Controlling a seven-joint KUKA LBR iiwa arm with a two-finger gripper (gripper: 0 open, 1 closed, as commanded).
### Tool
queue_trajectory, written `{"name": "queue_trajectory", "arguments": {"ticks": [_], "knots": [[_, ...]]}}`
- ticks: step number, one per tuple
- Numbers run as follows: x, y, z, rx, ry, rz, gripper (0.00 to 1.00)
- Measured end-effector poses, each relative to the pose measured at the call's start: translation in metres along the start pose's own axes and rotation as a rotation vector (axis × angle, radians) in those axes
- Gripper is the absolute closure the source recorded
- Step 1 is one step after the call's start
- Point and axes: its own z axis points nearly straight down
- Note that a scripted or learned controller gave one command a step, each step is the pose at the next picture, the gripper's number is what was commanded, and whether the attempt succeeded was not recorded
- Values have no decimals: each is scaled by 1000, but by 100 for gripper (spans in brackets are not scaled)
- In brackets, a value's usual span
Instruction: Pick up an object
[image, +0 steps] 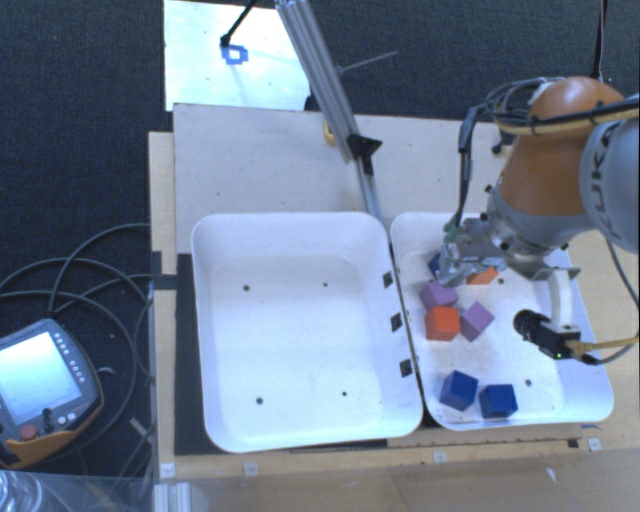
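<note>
Blue cubes (459, 389) (498, 400) sit nearest in the right bin (590, 400); beyond them an orange cube (442, 322) between two purple cubes (476, 320) (438, 295). Farther, the gripper (455, 262) hangs low; whether it pinches anything, I cannot tell.

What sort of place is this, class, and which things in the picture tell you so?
Probably a robotics lab or test cell: a grey and orange robot arm reaches over two white bins, small coloured blocks lie in one, and a handheld controller sits nearby.
</note>
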Motion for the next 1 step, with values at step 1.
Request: {"name": "queue_trajectory", "arguments": {"ticks": [1], "knots": [[54, -15, 13, 2, 0, 1, 100]]}}
